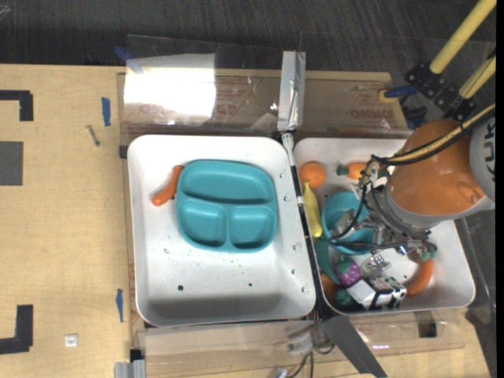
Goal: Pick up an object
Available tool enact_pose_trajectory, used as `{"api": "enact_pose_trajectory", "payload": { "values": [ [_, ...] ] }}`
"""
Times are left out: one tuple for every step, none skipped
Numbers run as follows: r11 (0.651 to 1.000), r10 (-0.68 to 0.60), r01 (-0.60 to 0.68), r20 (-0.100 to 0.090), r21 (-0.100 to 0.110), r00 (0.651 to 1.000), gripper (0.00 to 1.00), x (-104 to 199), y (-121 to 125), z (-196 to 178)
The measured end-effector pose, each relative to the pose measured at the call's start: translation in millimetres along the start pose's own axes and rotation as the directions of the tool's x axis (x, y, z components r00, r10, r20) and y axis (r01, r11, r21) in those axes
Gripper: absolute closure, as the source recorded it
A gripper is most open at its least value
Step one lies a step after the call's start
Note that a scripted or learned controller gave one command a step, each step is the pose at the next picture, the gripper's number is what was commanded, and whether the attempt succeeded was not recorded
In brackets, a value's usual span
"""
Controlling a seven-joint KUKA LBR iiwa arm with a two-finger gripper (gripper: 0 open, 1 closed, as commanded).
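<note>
The arm's orange band [435,172] hangs over the right bin [461,286]. Below it my gripper [376,264] reaches down among the objects at the bin's front middle. Around it lie a teal bowl [343,211], a purple object [347,275] just to its left, and an orange piece [423,276] to its right. A yellow banana-shaped object [313,209] lies along the bin's left wall, with an orange ball [313,174] behind it. The wrist hides much of what sits under the gripper.
The left bin [157,282] holds a teal divided plate [228,205] and an orange carrot-like piece [165,191] at the plate's left edge. A small orange object [354,168] lies at the right bin's back. A clear panel [291,89] stands behind the bins.
</note>
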State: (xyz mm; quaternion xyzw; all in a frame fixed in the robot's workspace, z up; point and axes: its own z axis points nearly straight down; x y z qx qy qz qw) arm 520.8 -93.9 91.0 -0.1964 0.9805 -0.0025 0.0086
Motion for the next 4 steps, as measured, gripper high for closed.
{"api": "enact_pose_trajectory", "payload": {
  "values": [
    [0.995,0.098,-0.098,-0.004,-0.002,0.995,0.00,-51.0,-42.5,-67.9],
    [0.998,0.055,-0.055,-0.001,0.000,0.998,0.00,-29.1,-35.6,-19.1],
    [1.000,-0.006,0.006,-0.001,0.005,1.000,0.00,-58.6,-34.7,-1.1],
    [1.000,-0.021,0.021,0.002,0.000,1.000,0.00,-75.4,-50.1,0.0]
  ]
}}
